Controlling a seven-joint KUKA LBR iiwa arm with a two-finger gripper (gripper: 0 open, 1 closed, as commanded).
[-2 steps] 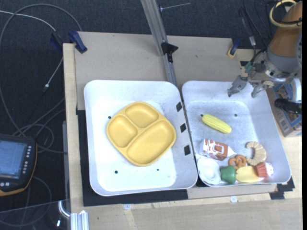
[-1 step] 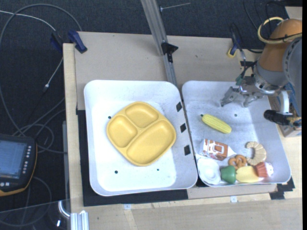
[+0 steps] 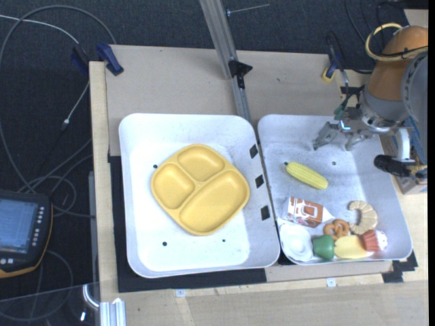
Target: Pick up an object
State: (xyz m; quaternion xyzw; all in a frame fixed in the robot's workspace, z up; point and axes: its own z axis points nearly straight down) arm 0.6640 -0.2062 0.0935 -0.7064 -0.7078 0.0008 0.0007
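Hovering fingers [image 3: 338, 136] spread above corn cob [image 3: 306, 175]

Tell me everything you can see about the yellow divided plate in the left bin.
The yellow divided plate is a rounded, matte, plastic-looking tray with three compartments: two smaller ones toward the upper left and one larger along the lower right, split by raised ridges. All three hold nothing. It lies flat, turned at a slant to the bin's sides, near the middle of the left bin, resting on the floor and touching no other object.
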